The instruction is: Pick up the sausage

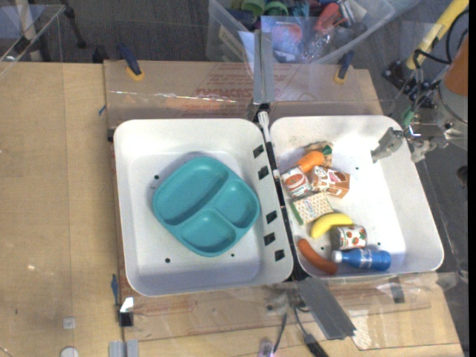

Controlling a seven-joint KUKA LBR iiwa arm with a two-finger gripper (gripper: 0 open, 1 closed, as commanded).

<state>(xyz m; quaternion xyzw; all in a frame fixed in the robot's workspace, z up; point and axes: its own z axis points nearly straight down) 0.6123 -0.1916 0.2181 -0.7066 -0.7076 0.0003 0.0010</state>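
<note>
The sausage (315, 255), reddish-orange and curved, lies in the front left corner of the right bin (416, 199), beside the divider. It touches a blue bottle (364, 259) lying on its side. My gripper (390, 143) hangs over the bin's back right part, far from the sausage, with nothing seen in it. The grey arm (435, 129) reaches in from the right edge.
Around the sausage sit a yellow banana (331, 224), a small can (350, 236), a cracker box (308, 207), two small cartons (321, 181) and a carrot (313, 160). The left bin (134, 199) holds a teal divided plate (206, 205). A clear tub of toys (297, 10) stands behind.
</note>
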